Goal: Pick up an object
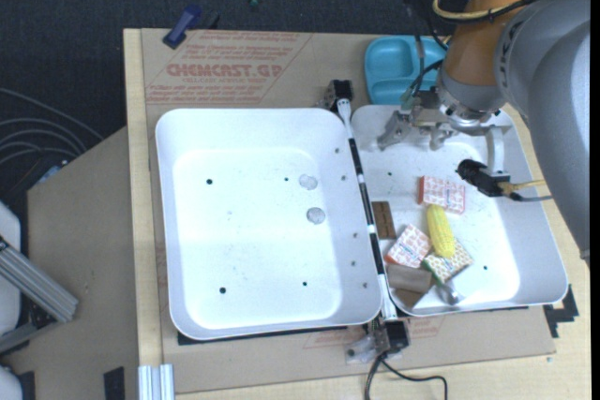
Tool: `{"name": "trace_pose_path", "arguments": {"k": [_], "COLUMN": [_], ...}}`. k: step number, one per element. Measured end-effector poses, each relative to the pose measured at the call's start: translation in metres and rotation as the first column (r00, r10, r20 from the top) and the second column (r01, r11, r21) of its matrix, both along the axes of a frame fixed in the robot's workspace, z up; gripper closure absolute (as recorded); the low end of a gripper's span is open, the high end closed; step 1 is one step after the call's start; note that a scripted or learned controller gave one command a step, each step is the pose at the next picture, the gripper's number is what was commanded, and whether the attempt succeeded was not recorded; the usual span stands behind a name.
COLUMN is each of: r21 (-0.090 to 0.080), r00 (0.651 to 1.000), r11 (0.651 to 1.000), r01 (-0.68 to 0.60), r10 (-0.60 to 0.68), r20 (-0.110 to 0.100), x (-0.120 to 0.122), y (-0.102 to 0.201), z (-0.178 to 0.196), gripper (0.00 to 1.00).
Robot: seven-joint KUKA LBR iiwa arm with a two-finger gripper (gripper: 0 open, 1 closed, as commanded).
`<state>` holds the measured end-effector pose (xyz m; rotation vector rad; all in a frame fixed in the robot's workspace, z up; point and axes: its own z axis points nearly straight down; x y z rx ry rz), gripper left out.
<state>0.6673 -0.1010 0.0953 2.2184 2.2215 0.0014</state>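
Note:
My gripper [411, 136] hangs over the far end of the right bin [525, 267], its fingers spread apart with nothing between them. Nearer the front of that bin lies a cluster of objects. A red-and-white patterned packet [442, 194] is closest to the gripper. Below it is a yellow corn cob [441, 232]. A second patterned packet [408, 246], a green-edged packet [450, 264] and a brown block [405, 280] lie beside the cob. All are apart from the gripper.
A blue bowl [394, 66] stands on the bench behind the right bin. The left bin [187, 201] holds two small clear discs [311, 199]. A thin brown strip [382, 220] lies by the divider between the bins.

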Motion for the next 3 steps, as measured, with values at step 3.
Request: {"name": "trace_pose_path", "arguments": {"k": [3], "r21": [0.0], "r00": [1.0], "r11": [1.0], "r01": [0.002], "r10": [-0.002], "r20": [0.004], "x": [-0.099], "y": [-0.019], "z": [-0.007], "gripper": [0.0]}}
